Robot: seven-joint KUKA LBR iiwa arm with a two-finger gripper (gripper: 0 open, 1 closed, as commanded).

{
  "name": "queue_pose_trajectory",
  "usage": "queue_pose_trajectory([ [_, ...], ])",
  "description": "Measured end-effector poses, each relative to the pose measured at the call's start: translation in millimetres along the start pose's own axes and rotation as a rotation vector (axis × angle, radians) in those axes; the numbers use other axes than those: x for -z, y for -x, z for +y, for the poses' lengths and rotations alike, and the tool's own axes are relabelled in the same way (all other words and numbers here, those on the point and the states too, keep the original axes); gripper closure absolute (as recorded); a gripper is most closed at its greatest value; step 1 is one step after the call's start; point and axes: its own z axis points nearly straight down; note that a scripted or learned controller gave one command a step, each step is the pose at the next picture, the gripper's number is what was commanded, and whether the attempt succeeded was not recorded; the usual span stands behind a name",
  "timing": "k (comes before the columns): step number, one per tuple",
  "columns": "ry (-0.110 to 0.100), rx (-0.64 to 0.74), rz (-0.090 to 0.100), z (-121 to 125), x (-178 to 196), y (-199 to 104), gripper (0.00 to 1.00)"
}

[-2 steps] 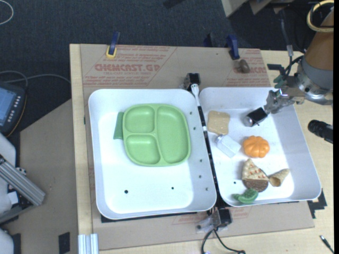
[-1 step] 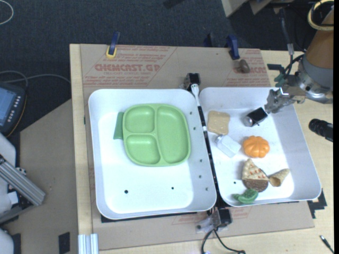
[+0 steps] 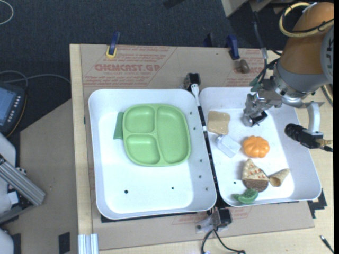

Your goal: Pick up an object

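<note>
- Jaws (image 3: 256,114) hang over the upper part of the right bin (image 3: 302,189), low over its floor — how far they stand apart I cannot tell from this slant, and nothing shows between them.
- Orange pumpkin (image 3: 256,146) is the landmark here, and it lies just below the jaws in the camera view, a little toward the bench's near edge. It is the closest thing to them and, in my judgement, the likeliest target.
- Pumpkin is round, so it has no long axis to line up with; any approach angle should serve, though a rounded body may slip out of a shallow pinch.
- Tan bread slice (image 3: 219,122) lies up and to the left of the pumpkin, near the wall shared with the left bin (image 3: 106,194); a small clear packet (image 3: 229,145) lies just left of the pumpkin, between it and that wall.
- Wedge of brown bread (image 3: 254,175) sits below the pumpkin, a cone-shaped piece (image 3: 279,177) just beside it to the right, a green toy (image 3: 247,196) lower still at the bin's rim.
- Green divided plate (image 3: 157,134) lies well left of the pumpkin, in the left bin — far from the jaws.
- Coming move turns on a short shift from the jaws toward the pumpkin, then a descent.
</note>
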Motion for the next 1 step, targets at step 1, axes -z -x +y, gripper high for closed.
queue_pose_trajectory([
  [1, 0.000, 0.000, 0.000, -4.0, -7.0, -50.6, 1.00],
])
